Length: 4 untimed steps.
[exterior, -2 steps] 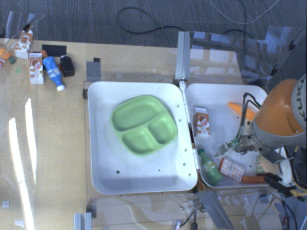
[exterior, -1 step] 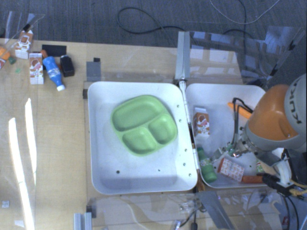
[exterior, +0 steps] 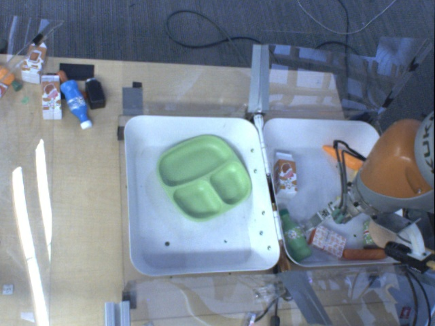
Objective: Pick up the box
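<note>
A small brown and white carton box (exterior: 286, 174) lies in the right bin (exterior: 309, 131), close to its left wall. A flat red and white patterned box (exterior: 329, 242) lies near that bin's front edge. The arm's orange band (exterior: 399, 160) hangs over the bin's right side. Below it, my gripper (exterior: 337, 213) reaches down and to the left, ending just above the patterned box and well to the right of the carton. Nothing can be seen held in it.
A green bottle (exterior: 294, 236) lies in the right bin's front left corner. A red sausage-like item (exterior: 363, 254) and an orange piece (exterior: 342, 155) are also in that bin. The left bin (exterior: 146, 202) holds a green divided plate (exterior: 204, 175). Cartons and a blue bottle (exterior: 75, 103) stand on the bench at far left.
</note>
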### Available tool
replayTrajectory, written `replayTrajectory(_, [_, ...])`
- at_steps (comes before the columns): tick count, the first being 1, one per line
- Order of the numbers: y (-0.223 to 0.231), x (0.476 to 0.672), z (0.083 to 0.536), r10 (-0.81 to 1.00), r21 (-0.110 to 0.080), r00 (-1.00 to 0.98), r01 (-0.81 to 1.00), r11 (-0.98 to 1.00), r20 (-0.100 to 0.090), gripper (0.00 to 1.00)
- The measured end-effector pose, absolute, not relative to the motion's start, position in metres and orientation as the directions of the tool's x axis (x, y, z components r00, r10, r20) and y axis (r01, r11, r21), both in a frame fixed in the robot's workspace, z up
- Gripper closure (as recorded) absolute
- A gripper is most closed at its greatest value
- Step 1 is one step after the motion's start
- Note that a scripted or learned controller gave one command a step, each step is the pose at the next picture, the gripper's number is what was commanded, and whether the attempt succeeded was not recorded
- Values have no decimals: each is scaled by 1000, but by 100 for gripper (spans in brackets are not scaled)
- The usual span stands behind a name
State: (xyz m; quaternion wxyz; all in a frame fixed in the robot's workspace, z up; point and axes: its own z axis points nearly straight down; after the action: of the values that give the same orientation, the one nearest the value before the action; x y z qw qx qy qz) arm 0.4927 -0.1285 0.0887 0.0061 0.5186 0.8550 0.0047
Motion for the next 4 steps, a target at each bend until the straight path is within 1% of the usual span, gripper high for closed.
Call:
replayTrajectory(1, [-125, 488, 102, 896, 2, -445, 896, 445, -1, 0])
replayTrajectory(2, [-182, 488, 163, 943, 2, -333, 943, 333, -2, 0])
replayTrajectory(3, [-122, 490, 95, 910, 0, -416, 910, 416, 0, 0])
replayTrajectory(4, [-122, 492, 103, 909, 3, -417, 909, 417, 0, 100])
